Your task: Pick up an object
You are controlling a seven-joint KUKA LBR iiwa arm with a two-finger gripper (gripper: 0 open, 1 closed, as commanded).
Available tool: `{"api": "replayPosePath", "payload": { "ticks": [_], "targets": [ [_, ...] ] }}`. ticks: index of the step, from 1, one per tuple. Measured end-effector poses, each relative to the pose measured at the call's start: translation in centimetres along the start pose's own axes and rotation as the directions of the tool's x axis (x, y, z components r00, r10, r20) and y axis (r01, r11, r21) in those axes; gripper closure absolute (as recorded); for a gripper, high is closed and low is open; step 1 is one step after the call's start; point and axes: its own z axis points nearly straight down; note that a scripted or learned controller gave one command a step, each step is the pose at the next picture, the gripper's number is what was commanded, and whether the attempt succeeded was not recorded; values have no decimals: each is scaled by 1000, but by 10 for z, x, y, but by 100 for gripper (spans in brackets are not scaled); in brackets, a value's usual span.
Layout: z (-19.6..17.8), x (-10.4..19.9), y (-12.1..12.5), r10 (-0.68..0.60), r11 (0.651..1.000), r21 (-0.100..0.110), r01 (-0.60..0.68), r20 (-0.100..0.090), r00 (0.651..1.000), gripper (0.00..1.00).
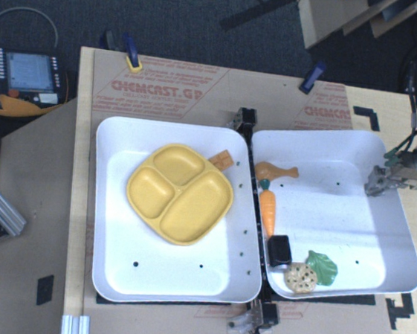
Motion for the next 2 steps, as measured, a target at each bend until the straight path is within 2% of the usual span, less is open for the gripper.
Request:
{"api": "replayPosePath", "payload": {
  "ticks": [1,2],
  "targets": [
    [-34,0,1,0,1000,2,0,0,1000,100],
    [-44,56,9,-4,1000,4,4,-3,1000,100]
  ]
}}
